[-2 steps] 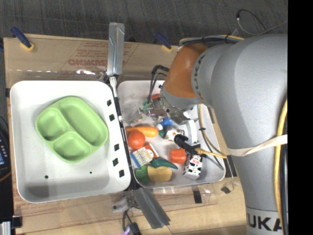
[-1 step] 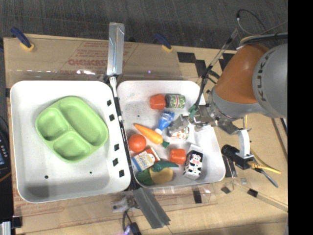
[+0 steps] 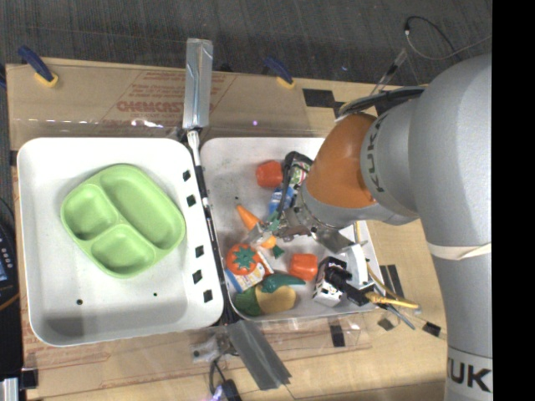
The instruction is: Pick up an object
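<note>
Here, a big grey robot arm reaches down into a white bin full of toy food.

On the left, a smooth green plate (image 3: 124,218) with three round-cornered dips lies in the left white bin (image 3: 50,307). Behind both bins is brown cardboard (image 3: 125,90) with red letters, too faint to read. In the right white bin (image 3: 219,161) sit a shiny toy tomato (image 3: 243,260) with a green top, a pointy orange carrot (image 3: 248,217), a small orange-red cup (image 3: 269,174) and another orange-red piece (image 3: 304,266), plus a yellow and green toy (image 3: 276,295) at the front. The gripper (image 3: 280,220) points down among these toys, near the carrot; whether it is open or closed cannot be told. The arm (image 3: 418,165) bends over from the right, with its orange band (image 3: 338,165) and black letters "KUKA" on it.
</note>
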`<state>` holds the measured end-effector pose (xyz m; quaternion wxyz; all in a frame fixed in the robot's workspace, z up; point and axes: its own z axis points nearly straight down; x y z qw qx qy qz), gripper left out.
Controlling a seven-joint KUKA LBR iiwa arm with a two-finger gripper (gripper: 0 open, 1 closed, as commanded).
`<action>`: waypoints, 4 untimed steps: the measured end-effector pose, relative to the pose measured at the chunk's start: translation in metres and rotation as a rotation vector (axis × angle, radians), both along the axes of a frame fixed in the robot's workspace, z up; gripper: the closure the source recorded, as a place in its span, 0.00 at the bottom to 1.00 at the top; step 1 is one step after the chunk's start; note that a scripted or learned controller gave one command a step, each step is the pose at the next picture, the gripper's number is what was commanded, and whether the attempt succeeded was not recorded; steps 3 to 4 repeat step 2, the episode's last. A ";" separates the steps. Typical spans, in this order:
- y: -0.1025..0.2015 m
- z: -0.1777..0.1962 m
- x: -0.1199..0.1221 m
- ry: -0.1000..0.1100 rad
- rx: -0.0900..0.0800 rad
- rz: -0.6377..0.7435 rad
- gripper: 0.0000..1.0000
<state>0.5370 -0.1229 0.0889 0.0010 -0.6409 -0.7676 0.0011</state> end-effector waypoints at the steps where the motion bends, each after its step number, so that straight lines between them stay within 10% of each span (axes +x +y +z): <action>1: -0.001 0.007 0.000 0.004 -0.002 0.004 1.00; 2: 0.045 0.100 0.069 0.002 0.000 -0.113 1.00; 4: 0.045 0.100 0.069 0.002 0.000 -0.113 1.00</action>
